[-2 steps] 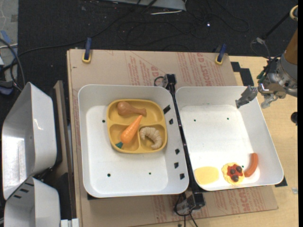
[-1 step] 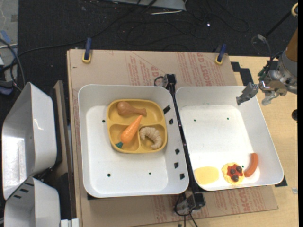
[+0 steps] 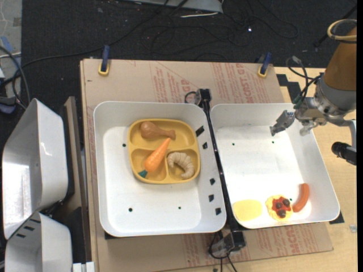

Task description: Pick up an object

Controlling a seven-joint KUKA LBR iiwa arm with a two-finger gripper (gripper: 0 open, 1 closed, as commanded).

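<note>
My gripper (image 3: 292, 128) hovers over the far right part of the right bin (image 3: 258, 152), open, with nothing between its fingers. Along that bin's near edge lie a flat yellow disc (image 3: 247, 209), a small yellow piece with red and dark toppings (image 3: 279, 206) and an orange-red sausage (image 3: 302, 197). All three are well below the gripper in the view and apart from it. In the left bin (image 3: 113, 208) a yellow divided plate (image 3: 191, 131) holds a brown drumstick (image 3: 156, 131), an orange carrot (image 3: 157, 156) and a pale shrimp (image 3: 182, 164).
The grey arm with its orange band (image 3: 343, 67) comes in from the upper right. A black divider (image 3: 214, 163) runs between the bins. Cardboard (image 3: 170, 75) underlies both bins, with yellow clamps (image 3: 104, 67) at the far edge. White containers (image 3: 31, 152) stand to the left.
</note>
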